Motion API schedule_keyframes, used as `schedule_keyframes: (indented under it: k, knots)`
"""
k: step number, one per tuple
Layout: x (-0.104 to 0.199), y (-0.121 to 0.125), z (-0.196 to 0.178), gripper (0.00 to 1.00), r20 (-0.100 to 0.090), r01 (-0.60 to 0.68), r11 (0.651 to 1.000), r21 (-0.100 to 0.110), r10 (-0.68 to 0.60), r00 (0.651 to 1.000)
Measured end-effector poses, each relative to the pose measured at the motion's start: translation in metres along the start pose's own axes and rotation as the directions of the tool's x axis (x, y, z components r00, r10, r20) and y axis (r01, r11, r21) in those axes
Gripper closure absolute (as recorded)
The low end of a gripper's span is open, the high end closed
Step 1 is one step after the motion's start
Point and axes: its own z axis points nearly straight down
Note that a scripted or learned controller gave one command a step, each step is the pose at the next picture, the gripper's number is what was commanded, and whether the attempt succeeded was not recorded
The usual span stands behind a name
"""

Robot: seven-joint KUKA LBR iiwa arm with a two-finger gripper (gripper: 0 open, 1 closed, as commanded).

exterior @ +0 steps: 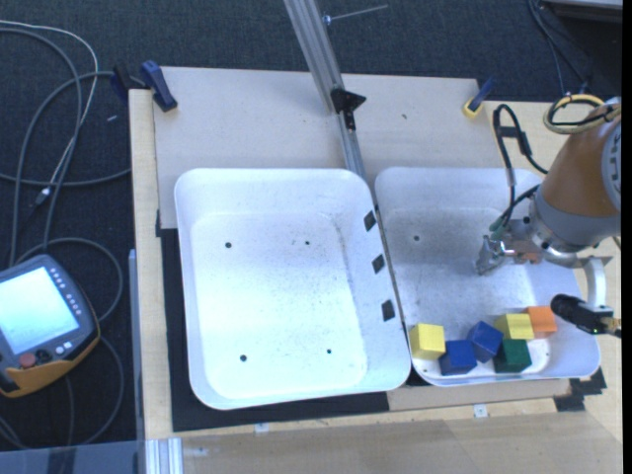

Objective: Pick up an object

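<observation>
gripper (488, 257): hangs low over the middle of the right bin (434, 205), nothing seen between its tips; spread or pressed together, i cannot tell.
blocks: yellow block (429, 340), two blue blocks (485, 339), green block (513, 355) and orange block (541, 318), bunched along the bin's near edge toward its right corner.
handling: likely light, stiff, smooth-sided; pinch flat opposite faces.
easiest: probably the yellow one, standing a little apart.
left bin (197, 196): alongside.

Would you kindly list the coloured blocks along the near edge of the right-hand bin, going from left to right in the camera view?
yellow block → blue block → second blue block → green block → orange block. A smaller yellow block sits above the green one, so its place is unclear.
</observation>
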Motion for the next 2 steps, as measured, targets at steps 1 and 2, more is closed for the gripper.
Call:
schedule_keyframes:
  k: [1, 2]
  knots:
    - [0.017, 0.041, -0.023, 1.00, -0.002, 0.004, 1.000, -0.001, -0.004, 1.000]
    - [0.047, 0.006, -0.096, 1.00, -0.004, 0.003, 1.000, -0.001, -0.003, 1.000]
